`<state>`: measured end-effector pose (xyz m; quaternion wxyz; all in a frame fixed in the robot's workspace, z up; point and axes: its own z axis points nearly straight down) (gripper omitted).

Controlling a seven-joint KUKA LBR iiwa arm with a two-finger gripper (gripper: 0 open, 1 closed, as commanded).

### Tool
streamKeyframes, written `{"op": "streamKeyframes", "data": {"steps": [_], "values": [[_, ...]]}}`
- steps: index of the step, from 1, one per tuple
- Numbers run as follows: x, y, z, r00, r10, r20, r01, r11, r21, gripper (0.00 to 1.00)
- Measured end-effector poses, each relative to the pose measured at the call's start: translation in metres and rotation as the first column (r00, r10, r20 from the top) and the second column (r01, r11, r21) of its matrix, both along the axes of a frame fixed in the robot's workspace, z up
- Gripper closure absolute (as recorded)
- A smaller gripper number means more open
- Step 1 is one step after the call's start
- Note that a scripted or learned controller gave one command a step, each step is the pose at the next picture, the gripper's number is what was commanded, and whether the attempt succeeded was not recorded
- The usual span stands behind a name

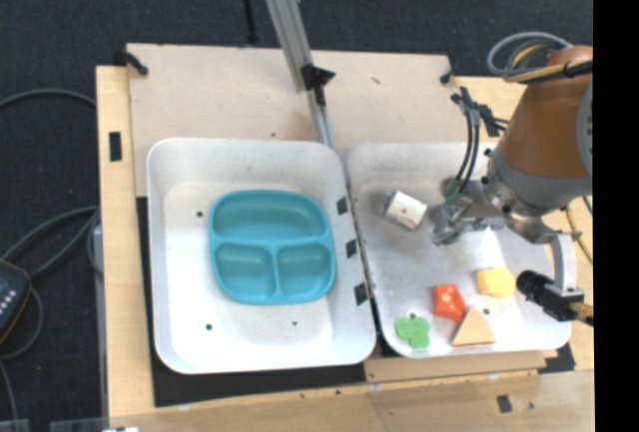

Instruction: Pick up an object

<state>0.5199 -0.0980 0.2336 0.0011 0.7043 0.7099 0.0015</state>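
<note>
A: Camera view: claw (446,223) over right bin (384,166), just beside the white cup (406,209) lying on its side. Can't tell claw state.

B: Other candidates: red block (448,300), yellow block (495,281), green piece (411,329), tan wedge (474,329) near front edge. Teal tray (271,246) in left bin (170,220).

A: We judge approach step, nothing gripped. Next: align w/ cup, descend.

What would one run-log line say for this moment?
gripper: over right bin, holding nothing | nearest: white cup | teal tray: left bin
</note>
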Motion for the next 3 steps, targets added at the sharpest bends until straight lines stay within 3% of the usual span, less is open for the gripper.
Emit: {"op": "streamKeyframes", "data": {"steps": [1, 3], "values": [[-0.001, 0.060, -0.004, 1.000, 0.000, -0.002, 0.000, 1.000, 0.001, 1.00], [0.018, 0.164, -0.012, 1.000, 0.000, -0.004, 0.000, 1.000, 0.001, 1.00]]}}
